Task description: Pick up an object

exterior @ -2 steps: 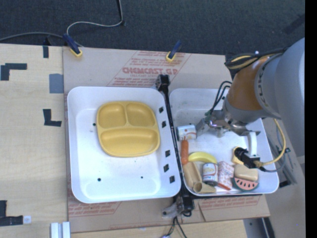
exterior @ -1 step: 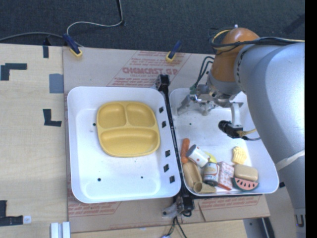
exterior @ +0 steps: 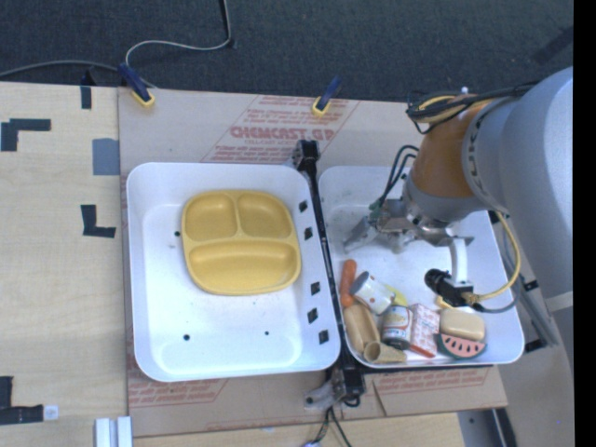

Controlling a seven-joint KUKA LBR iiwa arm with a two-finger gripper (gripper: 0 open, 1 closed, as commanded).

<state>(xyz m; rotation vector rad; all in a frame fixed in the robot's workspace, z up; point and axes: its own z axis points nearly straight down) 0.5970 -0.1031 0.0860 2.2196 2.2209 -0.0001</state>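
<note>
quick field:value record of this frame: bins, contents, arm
left bin: yellow divided plate
right bin: toy pile at the near end, including carrot, small can, watermelon slice, bread-like roll
arm: over the right bin, reaching in from the right
gripper: above the bin's far-left part, fingers unclear, nothing seen held
pick: not yet done

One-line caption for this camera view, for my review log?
Grey KUKA arm's gripper hovers in right white bin above clustered toy food; yellow divided plastic plate lies in left white bin.
</note>
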